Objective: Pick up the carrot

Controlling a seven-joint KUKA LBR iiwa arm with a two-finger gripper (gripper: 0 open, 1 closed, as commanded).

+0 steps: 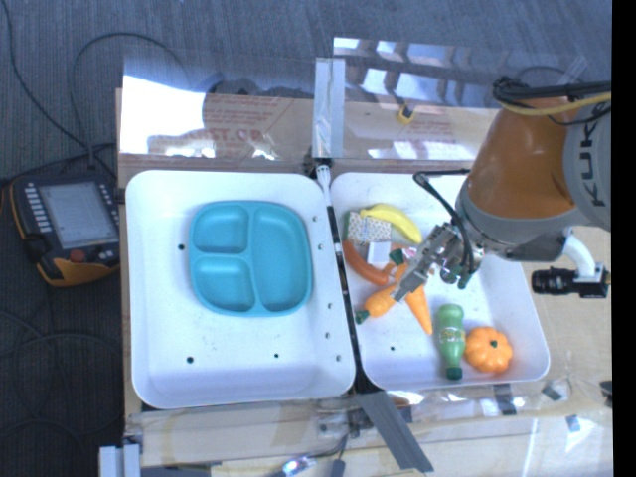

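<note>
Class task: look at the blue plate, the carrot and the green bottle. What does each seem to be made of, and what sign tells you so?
Blue plate: likely moulded plastic; uniform colour, smooth rounded compartments, soft sheen.
Carrot: probably toy plastic; flat even orange, no natural texture.
Green bottle: seems glossy plastic; bright highlights on its body, though the picture is too coarse to be sure.

The arm is a thick rounded body with a broad orange band and a grey ring under it. Dark letters "KU" mark its pale grey shell at the far right. Black cables loop over the top of the orange part, and a thin black cable runs along its left side. The gripper is small, grey metal with dark parts.
</note>
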